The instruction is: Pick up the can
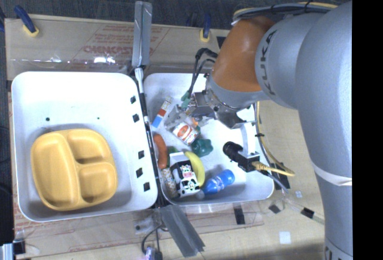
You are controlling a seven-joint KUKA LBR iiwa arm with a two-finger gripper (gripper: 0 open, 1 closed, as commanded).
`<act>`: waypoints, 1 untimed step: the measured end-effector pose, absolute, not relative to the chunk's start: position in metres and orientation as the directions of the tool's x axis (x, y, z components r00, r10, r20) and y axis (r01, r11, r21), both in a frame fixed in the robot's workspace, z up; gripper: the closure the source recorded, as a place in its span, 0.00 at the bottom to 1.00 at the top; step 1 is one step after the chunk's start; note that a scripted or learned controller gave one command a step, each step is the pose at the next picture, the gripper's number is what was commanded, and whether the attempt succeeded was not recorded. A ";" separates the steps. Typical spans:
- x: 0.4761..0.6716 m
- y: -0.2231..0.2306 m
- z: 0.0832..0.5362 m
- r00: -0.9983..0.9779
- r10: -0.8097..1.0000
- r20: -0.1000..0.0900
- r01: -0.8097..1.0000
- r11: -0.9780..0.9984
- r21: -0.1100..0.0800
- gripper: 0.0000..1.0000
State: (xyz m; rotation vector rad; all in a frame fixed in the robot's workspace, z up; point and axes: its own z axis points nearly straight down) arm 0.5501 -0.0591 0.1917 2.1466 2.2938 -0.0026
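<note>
Can (185, 131): lying tilted in the right bin (263, 193), near its middle, just under my gripper (194, 110). My arm (299, 55) reaches in from the right, orange band above the wrist, wrist bent down over the can. Fingers: mostly hidden by the wrist; grip state cannot be told. Adjacent: teal item (202, 147), banana (197, 168), blue bottle (218, 183). Left bin (72, 88): yellow tray (73, 166).
</note>
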 end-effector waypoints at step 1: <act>0.532 -0.043 0.204 -0.262 0.965 0.002 0.965 0.262 -0.004 0.00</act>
